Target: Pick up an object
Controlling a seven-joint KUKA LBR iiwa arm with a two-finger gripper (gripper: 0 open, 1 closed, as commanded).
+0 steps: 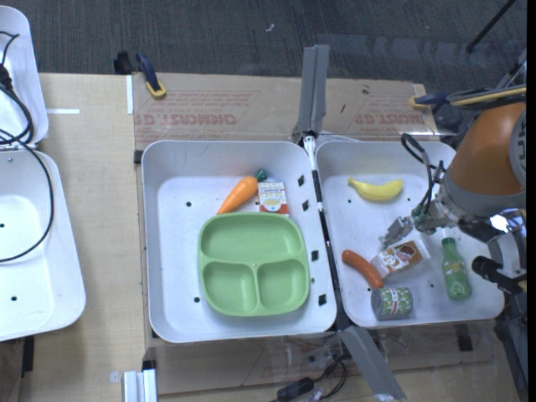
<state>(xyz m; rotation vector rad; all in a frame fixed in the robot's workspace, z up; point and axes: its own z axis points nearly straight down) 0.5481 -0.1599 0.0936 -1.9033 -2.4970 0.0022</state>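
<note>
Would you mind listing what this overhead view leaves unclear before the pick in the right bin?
- Gripper: small and cluttered against the snack packet, so whether it touches the packet cannot be told.
- Snack packet: label too small to read.
- Can: print blurred, contents unknown.
- Small carton in the left bin: lower edge meets the green divided plate; its text is too small.
- Arm: cut off by the right edge.
</note>
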